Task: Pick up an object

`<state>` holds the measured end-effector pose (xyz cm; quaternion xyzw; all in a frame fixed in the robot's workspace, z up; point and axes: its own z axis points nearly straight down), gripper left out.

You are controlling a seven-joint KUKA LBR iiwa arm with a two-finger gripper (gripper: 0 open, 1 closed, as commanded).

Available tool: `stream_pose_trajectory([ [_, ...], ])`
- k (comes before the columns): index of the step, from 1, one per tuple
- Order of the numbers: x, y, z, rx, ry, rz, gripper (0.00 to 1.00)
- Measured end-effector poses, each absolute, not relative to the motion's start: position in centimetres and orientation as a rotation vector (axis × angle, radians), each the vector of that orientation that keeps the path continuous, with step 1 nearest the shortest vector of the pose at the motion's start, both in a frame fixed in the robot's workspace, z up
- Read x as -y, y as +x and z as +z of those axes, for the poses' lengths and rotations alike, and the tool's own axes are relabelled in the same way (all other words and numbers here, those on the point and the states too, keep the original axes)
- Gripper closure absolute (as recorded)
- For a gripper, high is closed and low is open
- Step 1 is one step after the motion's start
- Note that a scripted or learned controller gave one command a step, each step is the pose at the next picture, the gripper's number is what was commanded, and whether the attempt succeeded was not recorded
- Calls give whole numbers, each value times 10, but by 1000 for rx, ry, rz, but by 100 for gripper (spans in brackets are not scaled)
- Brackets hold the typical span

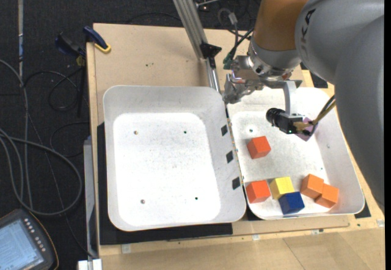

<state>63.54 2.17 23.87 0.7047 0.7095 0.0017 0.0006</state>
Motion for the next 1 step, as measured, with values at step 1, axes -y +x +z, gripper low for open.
stream_pose_trajectory([
  [1,-73,651,226,-2228,2214,3,100],
])
